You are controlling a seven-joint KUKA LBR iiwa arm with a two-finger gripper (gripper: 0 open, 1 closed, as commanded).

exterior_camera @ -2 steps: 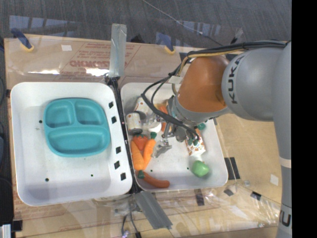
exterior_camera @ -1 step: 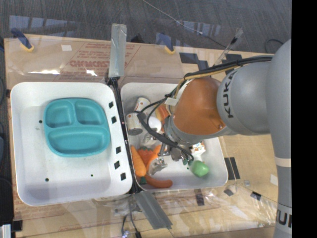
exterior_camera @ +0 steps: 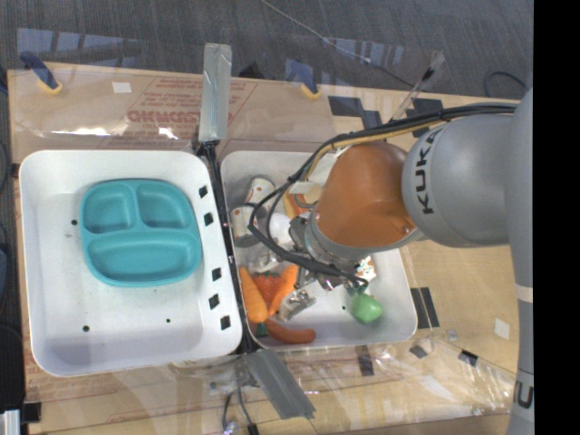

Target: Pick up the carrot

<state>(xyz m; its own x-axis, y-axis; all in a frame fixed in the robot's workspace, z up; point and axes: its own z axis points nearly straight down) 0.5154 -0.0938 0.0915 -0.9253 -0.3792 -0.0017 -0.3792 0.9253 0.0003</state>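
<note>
Camera view: carrot (exterior_camera: 253, 295) lying lengthwise along right bin's (exterior_camera: 399, 284) left wall toward its near-left corner, just left of the hand (exterior_camera: 304, 297), whose grip state I cannot tell.

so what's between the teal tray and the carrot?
In the camera view, between the teal tray and the carrot lie bare left-bin floor, then the two bins' adjoining walls with black marks.
</note>
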